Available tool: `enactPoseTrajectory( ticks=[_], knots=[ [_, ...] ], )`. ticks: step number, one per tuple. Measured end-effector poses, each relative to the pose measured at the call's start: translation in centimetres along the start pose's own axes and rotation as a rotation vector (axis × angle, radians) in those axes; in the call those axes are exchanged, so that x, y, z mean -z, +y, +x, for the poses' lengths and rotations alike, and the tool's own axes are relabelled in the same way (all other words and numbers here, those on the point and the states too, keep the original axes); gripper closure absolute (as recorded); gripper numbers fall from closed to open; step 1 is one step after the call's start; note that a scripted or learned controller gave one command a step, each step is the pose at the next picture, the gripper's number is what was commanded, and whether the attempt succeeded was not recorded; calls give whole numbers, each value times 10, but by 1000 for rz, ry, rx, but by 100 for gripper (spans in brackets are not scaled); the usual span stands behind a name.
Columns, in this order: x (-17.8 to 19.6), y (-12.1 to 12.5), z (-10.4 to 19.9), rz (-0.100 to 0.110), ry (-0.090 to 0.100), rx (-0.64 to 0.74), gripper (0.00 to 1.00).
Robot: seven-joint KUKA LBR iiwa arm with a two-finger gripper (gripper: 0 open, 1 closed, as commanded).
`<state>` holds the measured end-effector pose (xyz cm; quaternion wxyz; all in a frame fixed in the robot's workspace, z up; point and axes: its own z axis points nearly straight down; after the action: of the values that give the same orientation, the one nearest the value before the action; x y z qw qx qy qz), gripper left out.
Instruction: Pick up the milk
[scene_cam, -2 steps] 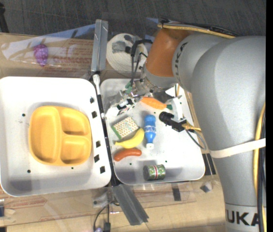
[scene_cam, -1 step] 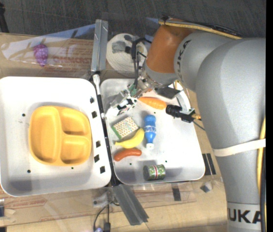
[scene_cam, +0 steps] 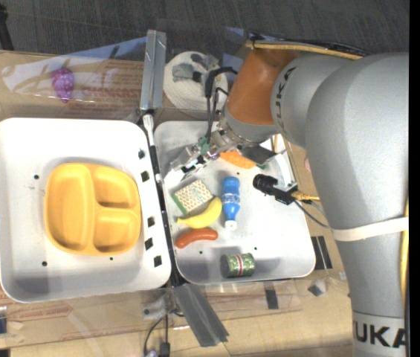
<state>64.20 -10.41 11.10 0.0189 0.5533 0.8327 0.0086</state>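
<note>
My gripper (scene_cam: pixel 197 155) reaches down into the back left corner of the right bin (scene_cam: pixel 291 236), with the orange-banded wrist above it. A small pale object (scene_cam: pixel 186 163) lies right at the gripper's tip near the bin's left wall. It is too small and too covered to tell whether it is the milk. In front of it lies a green-and-white checkered box (scene_cam: pixel 192 194), and a blue bottle (scene_cam: pixel 230 199) with a white cap lies to the right of that box.
The right bin also holds a banana (scene_cam: pixel 204 214), a red sausage (scene_cam: pixel 195 237), a green can (scene_cam: pixel 238 264) and an orange piece (scene_cam: pixel 237 158) under the wrist. A yellow divided tray (scene_cam: pixel 92 207) fills the left bin (scene_cam: pixel 16 274). The big grey arm covers the right side.
</note>
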Motion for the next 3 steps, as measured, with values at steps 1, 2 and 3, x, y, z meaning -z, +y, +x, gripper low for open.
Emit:
enactPoseTrajectory(
  ticks=[1, 2, 3],
  knots=[
    [12, 1, -2, -1, -3, 5, 100],
    [12, 2, -1, -1, -3, 5, 0],
    [2, -39, 25, -5, 2, 249, 0]
  ],
)
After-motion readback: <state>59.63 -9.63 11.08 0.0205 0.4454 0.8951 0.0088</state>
